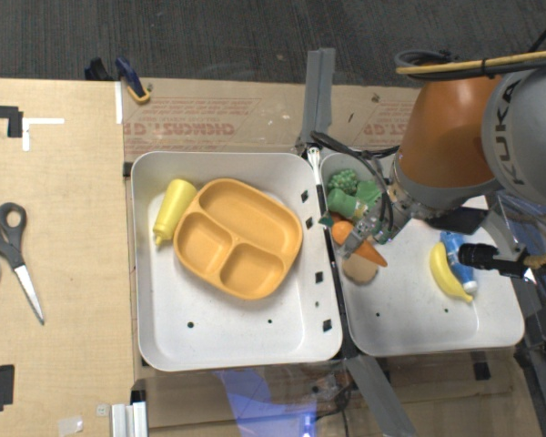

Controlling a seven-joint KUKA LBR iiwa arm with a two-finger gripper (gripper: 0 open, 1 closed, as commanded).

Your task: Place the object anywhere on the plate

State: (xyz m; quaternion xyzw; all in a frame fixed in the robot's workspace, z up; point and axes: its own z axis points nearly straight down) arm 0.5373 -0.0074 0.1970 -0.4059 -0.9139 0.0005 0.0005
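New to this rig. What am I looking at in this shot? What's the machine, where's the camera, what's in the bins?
One picture, from a fixed camera above the bench, looking down at a slant. The grey and orange bulk at right is the arm, reaching in over the right bin. Its gripper sits low among the toys near that bin's left wall; its jaws are too hidden to judge, so I can't say it holds anything.

Left bin: an orange three-compartment plate, the target, with a yellow bottle touching its left rim.

Right bin: green broccoli, a carrot, a tan piece below it, a banana and something blue.

Scissors lie on the bench at far left.
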